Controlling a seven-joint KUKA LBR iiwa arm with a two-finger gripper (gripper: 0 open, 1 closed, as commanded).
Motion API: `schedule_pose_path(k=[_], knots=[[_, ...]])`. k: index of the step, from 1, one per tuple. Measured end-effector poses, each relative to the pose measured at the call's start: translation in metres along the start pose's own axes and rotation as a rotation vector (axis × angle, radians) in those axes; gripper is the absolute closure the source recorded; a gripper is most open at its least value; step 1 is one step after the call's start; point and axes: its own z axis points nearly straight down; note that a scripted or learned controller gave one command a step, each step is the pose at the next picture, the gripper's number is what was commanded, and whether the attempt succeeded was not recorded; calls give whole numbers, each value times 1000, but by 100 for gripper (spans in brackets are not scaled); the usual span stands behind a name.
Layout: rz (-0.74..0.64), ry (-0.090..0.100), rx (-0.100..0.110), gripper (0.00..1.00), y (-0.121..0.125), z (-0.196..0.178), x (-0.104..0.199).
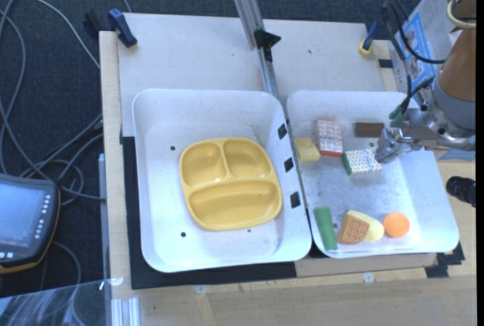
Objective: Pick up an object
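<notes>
My end effector (387, 144) sits just right of the green-dotted block (362, 162), almost touching. I cannot tell if it is gripping.

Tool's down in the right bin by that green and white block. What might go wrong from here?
1. The tool sits at the right edge of the green and white block, so a close may pinch a corner and let it slip or twist out.
2. The red and white box and yellow piece lie close on the block's left; a push could shove it into them.
3. The brown block lies just behind the tool and might get bumped.
</notes>
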Motion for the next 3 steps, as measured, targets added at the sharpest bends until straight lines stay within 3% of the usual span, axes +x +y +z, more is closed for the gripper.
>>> schedule_pose_path(k=[2, 3], knots=[[-1, -1, -4, 100, 36, -5, 108], [0, -2, -2, 100, 50, 13, 161]])
